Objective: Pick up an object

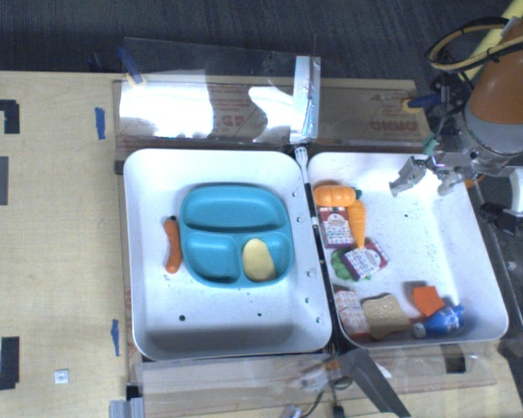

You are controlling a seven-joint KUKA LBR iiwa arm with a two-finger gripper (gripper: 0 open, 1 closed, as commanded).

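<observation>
My gripper point(427, 181) hangs over the far right corner of the right bin point(458, 233), open, with nothing between its fingers. The objects lie to its left and nearer the front. An orange carton point(334, 196), a carrot point(357, 222) and a red and white box point(336, 230) sit along the bin's left wall. Below them rest a purple packet point(363, 261) and a small green piece point(341, 268). A slice of bread point(389, 314), an orange block point(427, 300) and a blue bottle point(442, 321) crowd the front edge.
The left bin point(148, 303) holds a blue divided plate point(231, 216) with a yellow lump point(259, 259) in one compartment, and an orange sausage-like piece point(172, 245) beside the plate. Bare white floor spreads across the middle right of the right bin. A clear panel point(218, 103) stands behind the bins.
</observation>
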